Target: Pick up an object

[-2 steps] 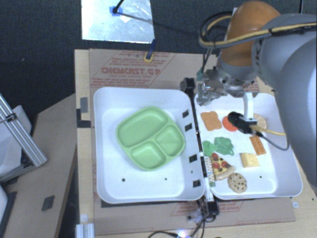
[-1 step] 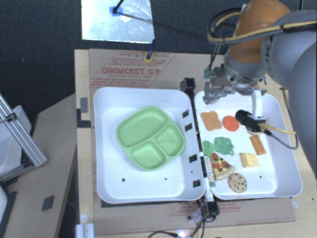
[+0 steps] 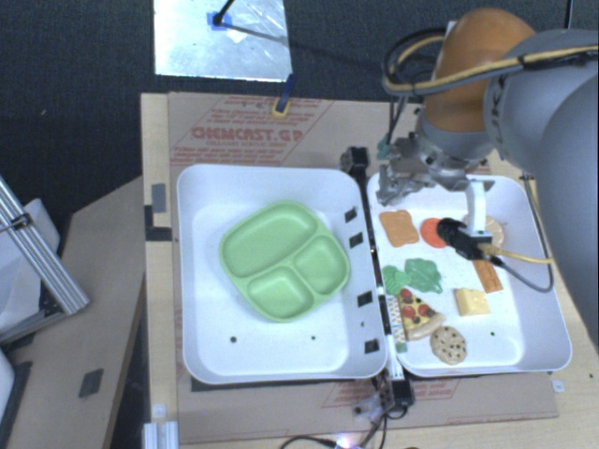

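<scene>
Camera view is showing the toast slice [image 3: 400, 227] lying flat at the right bin's [image 3: 533, 340] upper left, its long axis running up-down with a slight tilt. Just above it, the hand [image 3: 398, 187] is hanging from the bent arm; its grip state is unclear.
</scene>
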You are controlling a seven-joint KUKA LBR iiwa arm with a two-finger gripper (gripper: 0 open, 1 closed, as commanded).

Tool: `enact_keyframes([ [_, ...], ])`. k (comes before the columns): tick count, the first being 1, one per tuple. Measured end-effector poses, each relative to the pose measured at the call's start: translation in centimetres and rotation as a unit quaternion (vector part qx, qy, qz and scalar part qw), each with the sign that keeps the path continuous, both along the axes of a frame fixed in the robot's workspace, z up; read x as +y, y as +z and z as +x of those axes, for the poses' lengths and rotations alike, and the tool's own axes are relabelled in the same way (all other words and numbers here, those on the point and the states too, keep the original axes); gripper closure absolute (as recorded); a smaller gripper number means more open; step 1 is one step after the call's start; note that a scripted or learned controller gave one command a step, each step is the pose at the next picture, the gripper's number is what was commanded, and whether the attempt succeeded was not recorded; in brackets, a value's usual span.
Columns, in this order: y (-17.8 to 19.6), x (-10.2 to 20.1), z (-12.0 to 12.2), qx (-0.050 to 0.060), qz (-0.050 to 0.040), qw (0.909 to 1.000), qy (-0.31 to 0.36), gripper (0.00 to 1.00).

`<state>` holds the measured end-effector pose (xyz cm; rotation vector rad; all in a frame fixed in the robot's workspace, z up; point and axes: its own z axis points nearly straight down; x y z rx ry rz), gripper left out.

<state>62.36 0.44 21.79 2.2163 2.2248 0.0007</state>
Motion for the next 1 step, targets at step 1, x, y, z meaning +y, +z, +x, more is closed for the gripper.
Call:
enact_keyframes([
  [1,-0.23,0.02,1.13,-0.001,-0.0003,1.0000,0.001,1.00],
])
